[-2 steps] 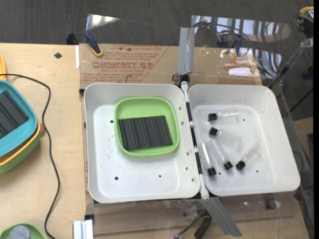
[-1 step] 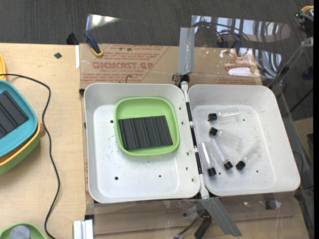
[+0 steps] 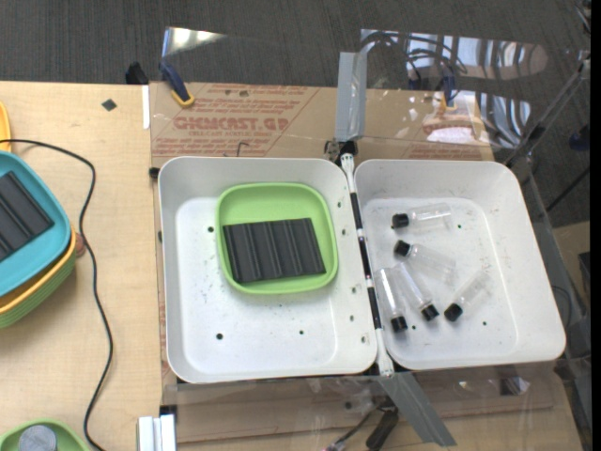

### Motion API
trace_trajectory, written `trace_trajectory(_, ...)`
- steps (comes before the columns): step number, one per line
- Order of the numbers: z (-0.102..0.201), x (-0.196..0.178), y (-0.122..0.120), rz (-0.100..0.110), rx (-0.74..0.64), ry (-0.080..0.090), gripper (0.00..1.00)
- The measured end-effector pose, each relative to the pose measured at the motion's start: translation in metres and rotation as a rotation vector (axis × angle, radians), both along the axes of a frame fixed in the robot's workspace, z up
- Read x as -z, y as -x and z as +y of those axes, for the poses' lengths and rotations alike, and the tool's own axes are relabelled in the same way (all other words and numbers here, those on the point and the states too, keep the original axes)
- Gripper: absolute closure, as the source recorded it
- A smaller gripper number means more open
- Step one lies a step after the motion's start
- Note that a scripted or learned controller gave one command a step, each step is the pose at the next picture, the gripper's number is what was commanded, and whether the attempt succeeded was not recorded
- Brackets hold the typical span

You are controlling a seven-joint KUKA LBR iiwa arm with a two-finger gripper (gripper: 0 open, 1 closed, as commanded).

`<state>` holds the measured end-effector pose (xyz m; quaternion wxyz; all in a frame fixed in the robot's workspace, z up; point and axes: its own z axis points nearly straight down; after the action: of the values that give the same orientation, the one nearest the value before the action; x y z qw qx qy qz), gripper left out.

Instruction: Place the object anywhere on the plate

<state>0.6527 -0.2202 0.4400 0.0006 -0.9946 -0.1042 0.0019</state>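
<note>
Inside the right bin (image 3: 526, 252) lie several clear vials with black caps (image 3: 420, 289), clustered toward its centre and near-left corner. Across the divider, the left bin (image 3: 188, 327) holds a green plate (image 3: 277, 205) bearing a dark ribbed insert (image 3: 272, 250). Jaw state: cannot tell. Risk: the vials are round, smooth and closely grouped, so a grasp may slip or catch two.

A black cable (image 3: 94, 280) crosses the wooden bench (image 3: 56, 346) beside stacked teal trays (image 3: 33, 228).
</note>
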Motion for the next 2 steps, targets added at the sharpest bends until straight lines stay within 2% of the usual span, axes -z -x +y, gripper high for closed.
trace_trajectory(2, 0.0003, 0.0002, -0.0022, 0.000, -0.001, 0.000, 0.00)
